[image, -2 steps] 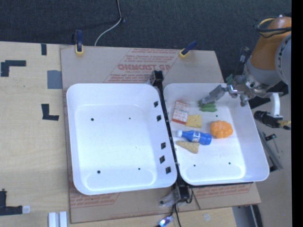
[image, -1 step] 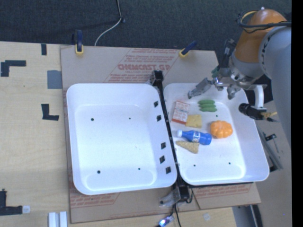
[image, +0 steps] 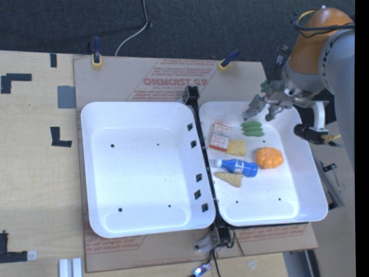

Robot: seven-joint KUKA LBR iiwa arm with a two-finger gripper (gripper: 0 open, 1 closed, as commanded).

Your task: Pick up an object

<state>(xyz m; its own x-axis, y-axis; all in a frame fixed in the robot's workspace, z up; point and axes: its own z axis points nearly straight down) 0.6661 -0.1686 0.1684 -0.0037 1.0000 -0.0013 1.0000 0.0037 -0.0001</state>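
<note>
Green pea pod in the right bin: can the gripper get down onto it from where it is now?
Probably yes. The gripper hangs just above and beside the green pea pod, which lies apart from the cracker and the orange, with nothing over it.

- My arm [image: 331, 51] reaches in from the right, its orange band high at the upper right corner.
- My wrist bends down and to the left.
- My gripper [image: 262, 111] hangs low, its two fingers spread apart, nothing between them.
</note>
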